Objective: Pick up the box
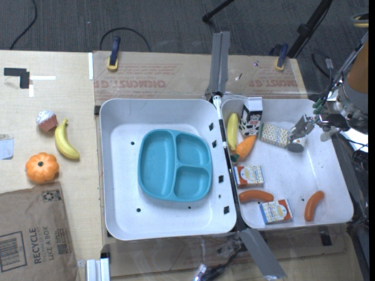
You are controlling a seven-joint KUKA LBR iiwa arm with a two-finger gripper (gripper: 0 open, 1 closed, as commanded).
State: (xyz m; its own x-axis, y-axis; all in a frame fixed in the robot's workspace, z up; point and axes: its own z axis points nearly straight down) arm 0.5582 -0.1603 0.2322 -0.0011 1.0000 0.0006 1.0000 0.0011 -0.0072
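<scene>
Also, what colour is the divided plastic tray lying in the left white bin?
The divided plastic tray is light blue, turquoise, seen best in the camera view.

You can read "RECYCLE LIKE A…" on the brown paper bag point(32, 236) at near left, and upside-down "CHEMCST GF" printed on the far cardboard sheet point(158, 81).

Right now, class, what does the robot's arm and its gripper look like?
At the view's right edge, the arm shows a patch of orange beside grey and white parts, with thin cables running along it. Its gripper is a small, pale grey metal piece with two short fingers.
</scene>
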